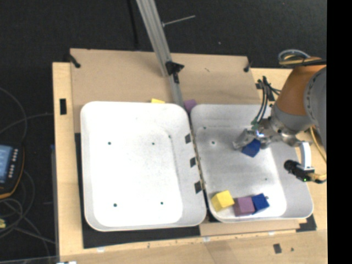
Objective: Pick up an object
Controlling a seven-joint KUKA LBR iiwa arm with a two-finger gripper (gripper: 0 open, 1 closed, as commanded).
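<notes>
My gripper (251,141) hangs over the middle of the right bin (220,125), reaching in from the right under the arm's orange band. A small blue block (252,149) sits tilted between the fingertips, and the gripper is shut on it. At the right bin's front edge lie a yellow block (222,200), a purple block (244,205) and a second blue block (261,202), side by side.
The left bin (132,164) stands beside the right one. A grey metal pole (158,37) slants down to the gap behind the bins. A yellow piece (158,100) and a purple piece (190,104) lie behind the bins' far rims.
</notes>
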